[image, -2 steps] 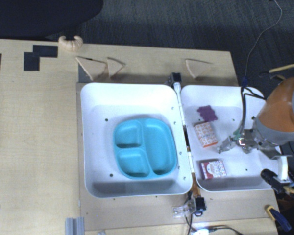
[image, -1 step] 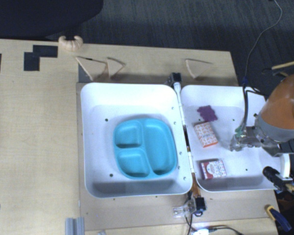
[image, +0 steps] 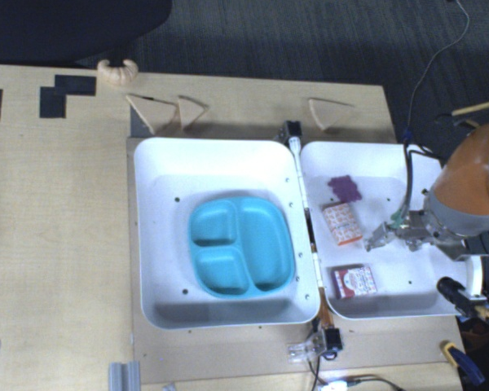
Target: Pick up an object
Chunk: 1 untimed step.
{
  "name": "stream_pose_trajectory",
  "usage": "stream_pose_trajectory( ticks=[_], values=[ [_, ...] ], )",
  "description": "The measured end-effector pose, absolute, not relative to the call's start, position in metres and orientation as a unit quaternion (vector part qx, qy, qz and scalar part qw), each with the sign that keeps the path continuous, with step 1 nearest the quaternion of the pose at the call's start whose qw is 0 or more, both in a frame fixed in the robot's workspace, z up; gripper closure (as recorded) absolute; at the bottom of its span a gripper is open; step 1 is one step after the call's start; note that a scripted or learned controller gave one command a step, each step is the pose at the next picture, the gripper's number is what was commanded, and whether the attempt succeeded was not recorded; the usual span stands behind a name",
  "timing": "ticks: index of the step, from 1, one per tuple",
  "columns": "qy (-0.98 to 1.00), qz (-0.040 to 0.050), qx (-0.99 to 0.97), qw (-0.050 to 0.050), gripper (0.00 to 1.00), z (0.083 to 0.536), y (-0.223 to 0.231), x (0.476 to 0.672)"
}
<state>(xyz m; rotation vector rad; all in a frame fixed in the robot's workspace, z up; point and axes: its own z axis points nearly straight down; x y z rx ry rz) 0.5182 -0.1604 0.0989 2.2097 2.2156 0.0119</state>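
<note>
A: The pincer point(image: 381, 239): spread or pinched?
B: I cannot tell; it is too small and blurred. It hangs over the right bin point(image: 424, 304), just right of the patterned packet point(image: 342, 222), holding nothing I can see.
A: And the other objects?
B: A purple piece point(image: 345, 188) beyond the packet, a red box point(image: 354, 281) nearer the front wall. The blue tray point(image: 241, 245) sits in the left bin point(image: 159, 218).
</note>
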Motion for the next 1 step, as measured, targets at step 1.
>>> stream_pose_trajectory(
  ticks=[1],
  values=[
    [0.708,0.0004,0.707,0.0,0.0,0.0914,-0.1594,0.4868]
  ],
)
